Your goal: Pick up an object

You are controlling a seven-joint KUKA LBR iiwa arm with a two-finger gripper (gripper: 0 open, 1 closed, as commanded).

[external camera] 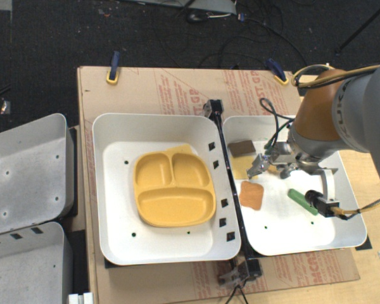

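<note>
In the right bin (304, 233) lie several small objects. A brown block (242, 147) sits near the far left corner, with a pale yellow flat piece (239, 168) just in front of it. An orange block (252, 196) lies by the bin's left wall, and a green marker (301, 201) rests toward the middle. My gripper (261, 165) hangs low over the bin's left half, just above the orange block and beside the yellow piece. Nothing shows held in it.
The left bin (114, 170) holds a yellow divided plate (174, 189). A black divider with clips (227, 176) runs between the bins. The grey arm with its orange band (320, 116) covers the right bin's far right. Cables trail across the right bin.
</note>
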